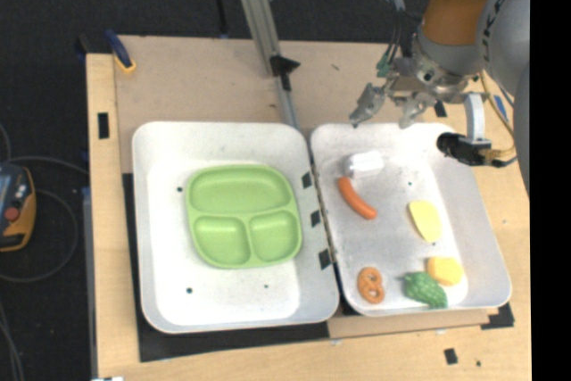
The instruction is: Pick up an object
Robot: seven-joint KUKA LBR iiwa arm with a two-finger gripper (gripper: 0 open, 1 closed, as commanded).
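My gripper hangs open above the far edge of the right bin, with nothing between its fingers. Below it in that bin lie a small white block and an orange carrot. Further right rests a pale yellow piece. Along the near edge are a yellow block, a green broccoli piece and an orange pretzel.
The left bin holds a green divided plate. A slanted metal post stands behind the bins, near the gap between them. The bench edge runs close along the front.
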